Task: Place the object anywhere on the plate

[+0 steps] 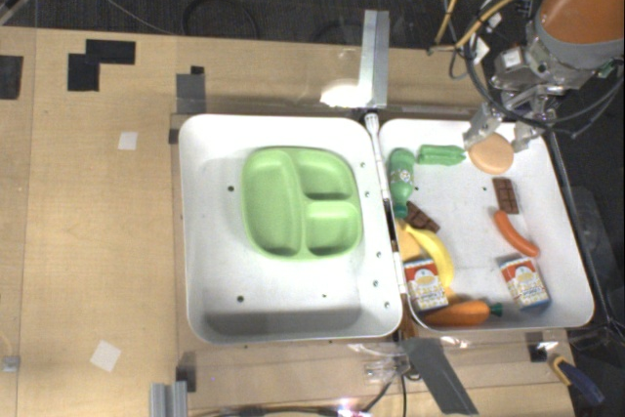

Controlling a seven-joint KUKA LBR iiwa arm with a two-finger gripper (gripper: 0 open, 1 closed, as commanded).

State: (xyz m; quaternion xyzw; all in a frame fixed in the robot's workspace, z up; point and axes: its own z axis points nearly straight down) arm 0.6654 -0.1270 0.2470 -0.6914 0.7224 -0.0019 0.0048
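Overhead, two shallow white bins sit side by side on the wooden bench. The left bin (200,239) bears a green divided plate (298,202) near its centre, with one long compartment on the plate's 9 o'clock side and two smaller ones toward 3 o'clock; all three show bare green. The right bin (562,200) holds the clutter. At its 1 o'clock corner the gripper (502,129) hangs below the grey wrist and orange band, its two fingers spread either side of a round tan object (490,153), which looks like a small bun or cookie; the fingers appear closed against its upper edge, so it sits between them, above the bin floor. Just toward 9 o'clock from it lies a green pea pod (440,154), and next to that a green bottle (400,173) rests along the bin's left wall. Below the tan object, toward 6 o'clock, is a brown chocolate bar (504,195), then an orange sausage (516,233) and a small carton (523,280). Along the left side, a second chocolate piece (421,216), a yellow banana (433,252), another carton (425,284) and, at the 6 o'clock edge, a carrot (456,312). The plate lies well apart from the tan object, toward 9 o'clock.
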